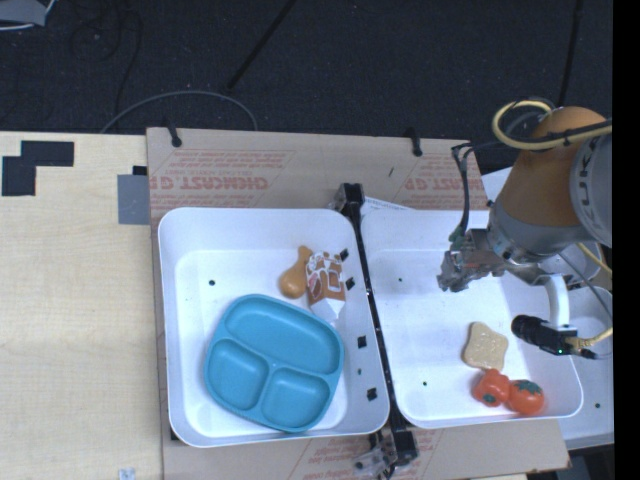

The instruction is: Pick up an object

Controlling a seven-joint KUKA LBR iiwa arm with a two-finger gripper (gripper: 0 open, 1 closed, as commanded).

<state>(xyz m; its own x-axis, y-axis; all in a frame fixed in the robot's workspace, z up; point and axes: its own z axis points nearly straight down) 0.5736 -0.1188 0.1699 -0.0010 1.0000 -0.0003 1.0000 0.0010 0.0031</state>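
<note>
- The counter (70, 298) is pale wood, with a brown cardboard sheet (280, 173) under two white bins set side by side.
- The left bin (185, 243) holds a blue divided plate (272, 361) toward its 6 o'clock side.
- The right bin (420, 378) has the grey arm (550, 188) reaching in from 3 o'clock, orange band up top.
- The end effector (458, 271) hangs over the right bin's 12 o'clock half, apart from every object; I cannot tell how it is set.
- A gingerbread-house toy (326, 276) touches an orange-brown drumstick-like piece (294, 274) at the plate's 12 o'clock.
- A red-orange tomato-like toy (510, 392) sits at the right bin's 5 o'clock corner.
- A tan bread slice (485, 347) lies just beside it at 11 o'clock.
</note>
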